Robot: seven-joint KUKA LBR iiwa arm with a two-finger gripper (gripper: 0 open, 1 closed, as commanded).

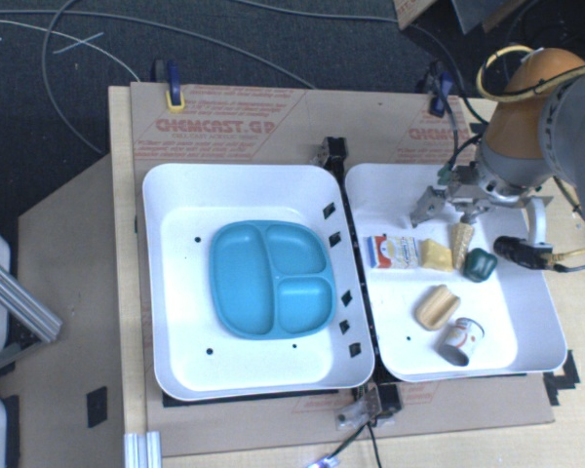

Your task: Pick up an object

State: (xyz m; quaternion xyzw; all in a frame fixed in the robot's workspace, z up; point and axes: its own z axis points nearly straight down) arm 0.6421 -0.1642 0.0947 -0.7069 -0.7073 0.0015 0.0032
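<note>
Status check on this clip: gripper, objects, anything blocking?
Gripper low in right bin, above the carton; nothing seen held. Bread roll, can, green piece loose nearby. Blue divided plate alone in left bin.

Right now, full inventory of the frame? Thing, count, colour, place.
shallow white plastic bins: 2, white, side by side on the bench
blue three-compartment plastic tray: 1, blue, middle of left bin
flat white packet with red and blue print: 1, right bin, near the divider
pale yellow wedge-shaped block: 1, right bin, beside the packet
tan upright stick-shaped piece: 1, right bin, under the pincer
dark green rounded object: 1, right bin, right of centre
tan bread-roll-shaped item: 1, right bin, lower middle
small white and red can: 1, right bin, front, on its side
blue clamps: 2, back edge of the board
pincer: 1, grey, low over the back of the right bin
</note>
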